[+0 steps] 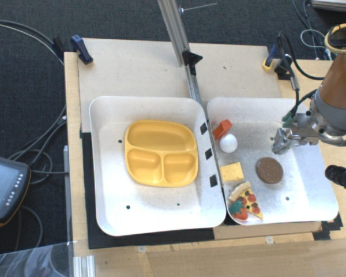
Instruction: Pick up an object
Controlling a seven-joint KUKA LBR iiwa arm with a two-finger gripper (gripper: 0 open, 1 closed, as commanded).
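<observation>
Now, two bins.
Left bin holds a tray; right bin, a patty, cheese, pizza, egg. My claw: grip unclear.

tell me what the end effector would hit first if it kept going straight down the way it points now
Probably the bare floor of the right bin, just right of the brown round patty; the end effector points downward, though depth is hard to judge.

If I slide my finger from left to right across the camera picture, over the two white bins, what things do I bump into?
Yellow tray → white ball → pizza slice → brown disc → gripper.
</observation>
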